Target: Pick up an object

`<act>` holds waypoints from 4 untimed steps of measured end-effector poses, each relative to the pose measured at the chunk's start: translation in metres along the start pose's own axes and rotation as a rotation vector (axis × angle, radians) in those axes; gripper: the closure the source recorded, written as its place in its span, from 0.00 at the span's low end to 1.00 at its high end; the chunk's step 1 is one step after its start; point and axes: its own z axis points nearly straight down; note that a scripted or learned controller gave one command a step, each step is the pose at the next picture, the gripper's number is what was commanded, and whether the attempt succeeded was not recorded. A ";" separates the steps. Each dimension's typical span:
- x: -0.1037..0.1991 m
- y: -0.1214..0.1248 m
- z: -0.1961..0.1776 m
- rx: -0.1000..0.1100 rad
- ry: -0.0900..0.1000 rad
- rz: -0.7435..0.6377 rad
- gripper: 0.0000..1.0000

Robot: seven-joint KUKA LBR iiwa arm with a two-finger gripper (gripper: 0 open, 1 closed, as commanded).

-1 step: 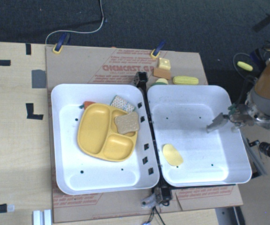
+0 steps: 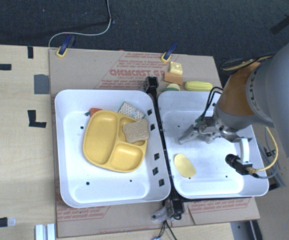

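In the right bin (image 2: 244,184), a flat yellow oval piece (image 2: 185,165) lies near the front left corner. My gripper (image 2: 188,135) hangs over the middle of that bin, pointing left, a little behind and above the yellow piece. I see nothing held in it. The left bin (image 2: 69,184) holds a yellow divided plate (image 2: 111,141) with a slice of toast (image 2: 135,130) on its right rim. A patterned sponge (image 2: 130,110) sits behind the plate, and an orange-red item (image 2: 95,111) peeks out from under its far left edge.
Behind the right bin, on the cardboard, lie a tan block (image 2: 174,73), a corn cob (image 2: 198,86) and a small pale green thing (image 2: 172,87). A black divider (image 2: 157,134) runs between the bins. The arm's cable (image 2: 257,171) loops over the right bin's right side.
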 end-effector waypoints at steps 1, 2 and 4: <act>0.042 0.068 -0.005 -0.004 0.001 0.001 0.00; 0.036 0.100 -0.004 -0.001 0.001 0.004 0.00; 0.035 0.098 -0.014 0.002 -0.002 0.004 0.00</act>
